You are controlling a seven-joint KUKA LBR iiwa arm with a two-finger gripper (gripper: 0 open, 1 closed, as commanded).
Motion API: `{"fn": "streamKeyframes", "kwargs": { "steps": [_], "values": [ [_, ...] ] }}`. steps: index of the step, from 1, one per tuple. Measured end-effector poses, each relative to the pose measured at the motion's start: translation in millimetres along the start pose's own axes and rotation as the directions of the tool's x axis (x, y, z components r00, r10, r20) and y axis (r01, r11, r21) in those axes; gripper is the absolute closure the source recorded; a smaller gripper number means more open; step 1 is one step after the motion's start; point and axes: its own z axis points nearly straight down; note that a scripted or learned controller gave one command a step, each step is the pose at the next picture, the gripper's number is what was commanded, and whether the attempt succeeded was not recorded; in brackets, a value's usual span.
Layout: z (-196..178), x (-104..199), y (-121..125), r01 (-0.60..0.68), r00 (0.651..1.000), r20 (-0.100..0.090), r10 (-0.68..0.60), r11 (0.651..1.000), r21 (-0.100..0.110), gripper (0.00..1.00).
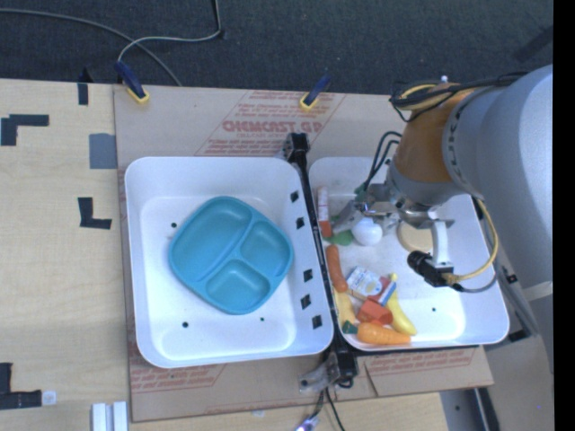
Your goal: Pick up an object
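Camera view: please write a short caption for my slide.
KUKA arm's gripper poised over toy food in the right bin; a blue divided plate lies in the left bin.

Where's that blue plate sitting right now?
The blue plate lies in the middle of the left bin, across the divider from the toy food pile.

A blue divided plate (231, 254) lies in a white bin (144, 241); orange carrots (381, 334), a yellow banana (401, 320) and a white ball (367, 232) fill the other white bin (476, 317).

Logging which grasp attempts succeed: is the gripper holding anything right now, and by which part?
It cannot be told. The gripper sits low in the right bin right by a white ball, but nothing is visibly between its fingers.
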Motion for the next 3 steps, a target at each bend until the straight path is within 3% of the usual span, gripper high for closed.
{"fn": "streamKeyframes", "kwargs": {
  "steps": [1,2,3],
  "values": [
    [2,-2,39,0.001,1.000,0.004,-0.001,1.000,0.013,0.00],
    [3,-4,45,0.002,1.000,0.002,-0.002,1.000,0.017,0.00],
    [2,-1,31,-0.001,1.000,0.004,0.001,1.000,0.001,0.00]
  ]
}}
